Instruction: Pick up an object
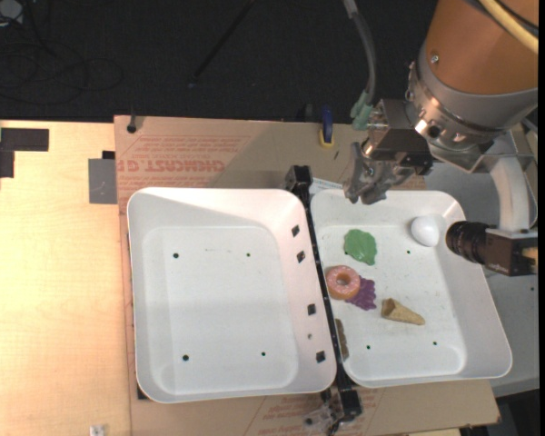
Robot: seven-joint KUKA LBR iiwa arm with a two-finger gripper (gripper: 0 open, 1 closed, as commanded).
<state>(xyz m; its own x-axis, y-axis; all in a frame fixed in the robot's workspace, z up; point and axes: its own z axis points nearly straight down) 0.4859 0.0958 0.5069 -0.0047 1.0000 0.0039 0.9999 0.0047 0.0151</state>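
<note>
Orange-banded arm (486, 34) with a grey metal wrist, a dark claw (371, 189) beneath it, a grey cable alongside

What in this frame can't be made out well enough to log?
- Hand: small and dark above the right white bin; finger state unreadable.
- Purple toy: partly covered by the pink ring-shaped doughnut toy; shape unclear.
- Small brown object against the bin's left wall: too small to identify.
- Arm's orange band: cut off by the top edge.
</note>
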